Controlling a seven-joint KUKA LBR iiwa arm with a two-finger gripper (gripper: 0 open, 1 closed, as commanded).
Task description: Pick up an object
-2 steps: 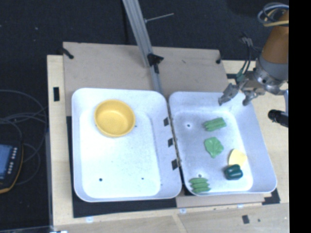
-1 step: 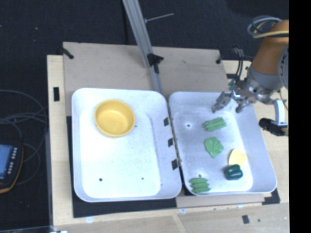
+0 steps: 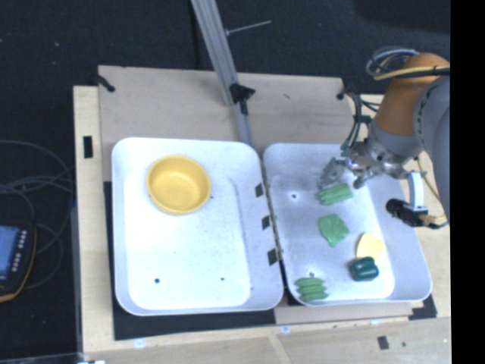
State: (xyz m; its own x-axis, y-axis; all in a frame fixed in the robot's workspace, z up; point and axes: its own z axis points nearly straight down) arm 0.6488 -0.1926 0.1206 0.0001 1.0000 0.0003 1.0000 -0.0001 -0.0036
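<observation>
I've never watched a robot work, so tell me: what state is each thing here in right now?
Gripper: low over the right bin, at a green piece.
Top green piece: lying under the gripper's tips.
Bowl: upright in the left bin.
Middle green piece: lying loose.
Ridged green piece: at the bin's near edge.
Dark green block: beside a yellow piece.

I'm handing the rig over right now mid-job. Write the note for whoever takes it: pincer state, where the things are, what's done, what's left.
Pincer: low over the upper part of the right bin, directly above the light green piece; whether it grips anything cannot be told from this view.

Right bin: the light green piece under the pincer, a second green piece below it, a ridged green item at the near edge, a yellow piece and a dark green block beside it.

Left bin: a yellow bowl.

Done: arm brought to the light green piece.
Left: confirm a grip, then lift.
</observation>
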